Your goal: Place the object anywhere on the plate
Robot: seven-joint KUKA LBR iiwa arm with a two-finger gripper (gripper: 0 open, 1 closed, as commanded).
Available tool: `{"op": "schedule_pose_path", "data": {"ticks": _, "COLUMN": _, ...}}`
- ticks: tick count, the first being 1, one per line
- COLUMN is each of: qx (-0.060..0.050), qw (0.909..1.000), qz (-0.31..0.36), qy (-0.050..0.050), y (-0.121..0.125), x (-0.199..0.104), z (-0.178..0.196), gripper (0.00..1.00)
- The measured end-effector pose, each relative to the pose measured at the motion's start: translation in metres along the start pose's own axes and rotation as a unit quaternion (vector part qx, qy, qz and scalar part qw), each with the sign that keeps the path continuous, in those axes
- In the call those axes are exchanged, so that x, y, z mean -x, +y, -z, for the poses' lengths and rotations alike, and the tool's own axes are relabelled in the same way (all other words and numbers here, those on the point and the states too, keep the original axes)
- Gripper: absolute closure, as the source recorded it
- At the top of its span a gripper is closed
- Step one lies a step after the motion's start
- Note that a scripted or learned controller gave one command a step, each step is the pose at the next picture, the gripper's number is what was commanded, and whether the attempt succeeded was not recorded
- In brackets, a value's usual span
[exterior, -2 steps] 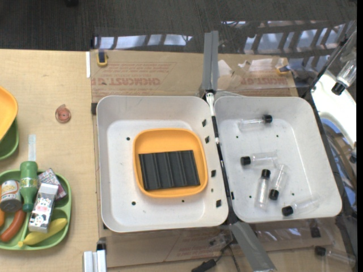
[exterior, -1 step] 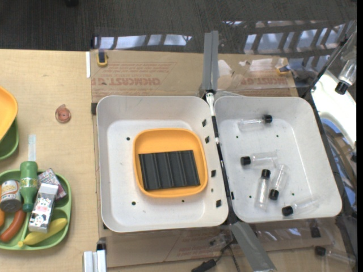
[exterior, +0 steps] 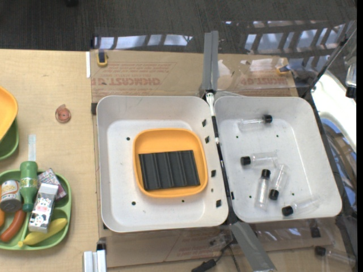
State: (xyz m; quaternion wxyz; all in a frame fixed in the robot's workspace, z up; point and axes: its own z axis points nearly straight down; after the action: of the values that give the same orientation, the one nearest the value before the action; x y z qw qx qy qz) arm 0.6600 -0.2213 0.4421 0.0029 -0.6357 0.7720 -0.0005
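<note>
Ribbed dark-grey slab (exterior: pixel 169 170), the likeliest thing the task means, lies flat and square in the middle of the orange plate (exterior: pixel 170 136), inside its rim. By that lie I judge the placing already done. Whether the gripper is open or closed cannot be told from this view.

Nearest, at the bottom left, a green compartment tray (exterior: pixel 61 226) on the wooden table (exterior: pixel 51 78) holds toy food: a banana (exterior: pixel 45 231), a sausage (exterior: pixel 12 225), a green bottle (exterior: pixel 28 185), a small can (exterior: pixel 8 190) and a cow-patterned carton (exterior: pixel 39 208). Their labels are too small to read.

Next comes the left bin (exterior: pixel 113 152), bearing the plate at its centre, probably so that it sits within easy reach. Beside it, the right bin (exterior: pixel 317 152) holds clear black-capped vials lying loose on their sides, one near the front edge (exterior: pixel 296 207), two close together (exterior: pixel 276 183), one further back (exterior: pixel 254 121), scattered like a stock of pick items.

Further off, a small pink disc (exterior: pixel 63 114) sits alone on the table. Behind the bins, cardboard (exterior: pixel 147 72) carries red printing, upside down from here; I cannot read it with confidence.
</note>
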Motion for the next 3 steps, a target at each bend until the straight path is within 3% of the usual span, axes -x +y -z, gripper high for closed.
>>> {"op": "schedule_pose_path", "data": {"ticks": 1, "qx": 0.0, "qw": 0.9889, "qz": 0.148, "qy": 0.0, "y": 0.0, "x": 0.0, "z": 0.0, "gripper": 1.0}}
{"op": "schedule_pose_path", "data": {"ticks": 2, "qx": 0.002, "qw": 0.9587, "qz": 0.285, "qy": -0.002, "y": 0.002, "x": 0.01, "z": -0.002, "gripper": 1.0}}
{"op": "schedule_pose_path", "data": {"ticks": 3, "qx": 0.003, "qw": 0.8963, "qz": 0.443, "qy": -0.001, "y": 0.177, "x": -0.018, "z": -0.057, "gripper": 1.0}}
